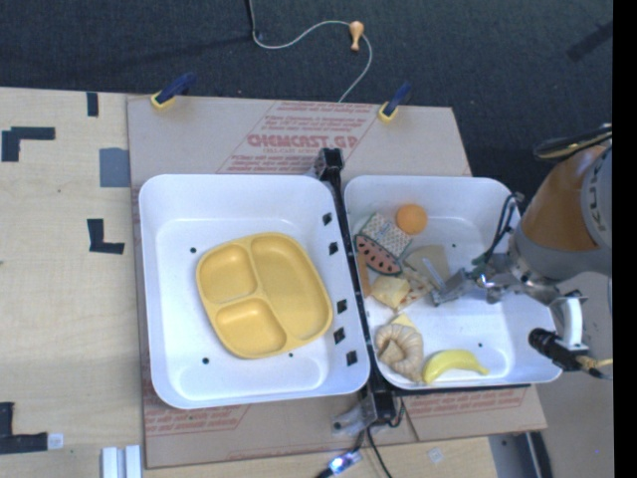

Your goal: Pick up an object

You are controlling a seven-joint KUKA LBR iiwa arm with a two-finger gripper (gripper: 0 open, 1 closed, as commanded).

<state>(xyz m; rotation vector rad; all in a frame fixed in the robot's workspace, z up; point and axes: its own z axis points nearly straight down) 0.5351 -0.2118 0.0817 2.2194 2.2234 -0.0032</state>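
The right bin (pixel 495 195) holds several toy foods. An orange ball (pixel 411 218) lies at the back, with a grey checked piece (pixel 384 234) and a watermelon slice (pixel 378 256) to its left. A pale bread piece (pixel 390 292) sits mid-bin. A croissant (pixel 400 347) and a yellow banana (pixel 454 365) lie at the front. My gripper (pixel 444 289) is low in the middle of this bin, pointing left, just right of the bread piece and a beige flat item (pixel 428 263). I see nothing held in it.
The left bin (pixel 164 267) holds a yellow divided plate (pixel 263 293). A black divider (pixel 344 267) runs between the bins. The arm's orange band (pixel 562 212) and wrist hang over the right bin's right wall. Cardboard lies under both bins.
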